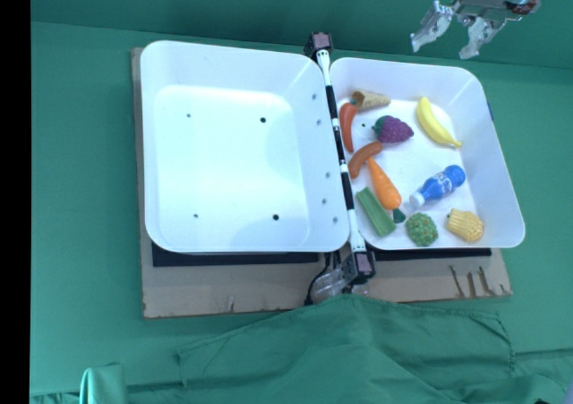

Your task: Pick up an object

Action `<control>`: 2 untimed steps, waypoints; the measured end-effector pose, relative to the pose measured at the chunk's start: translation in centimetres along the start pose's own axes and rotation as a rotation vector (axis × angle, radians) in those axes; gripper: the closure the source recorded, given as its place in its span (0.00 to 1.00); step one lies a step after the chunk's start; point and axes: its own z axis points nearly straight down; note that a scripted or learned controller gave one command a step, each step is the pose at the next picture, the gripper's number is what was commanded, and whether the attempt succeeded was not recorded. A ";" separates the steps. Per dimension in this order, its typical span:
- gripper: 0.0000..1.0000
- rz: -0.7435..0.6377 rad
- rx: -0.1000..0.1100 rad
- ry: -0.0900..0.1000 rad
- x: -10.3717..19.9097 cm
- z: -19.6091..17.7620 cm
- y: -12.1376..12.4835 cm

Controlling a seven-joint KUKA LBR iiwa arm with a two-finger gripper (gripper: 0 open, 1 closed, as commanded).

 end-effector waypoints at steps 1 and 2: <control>0.00 0.002 0.008 0.000 0.1 9.8 -3.1; 1.00 0.003 -0.008 -0.004 0.0 7.9 -2.8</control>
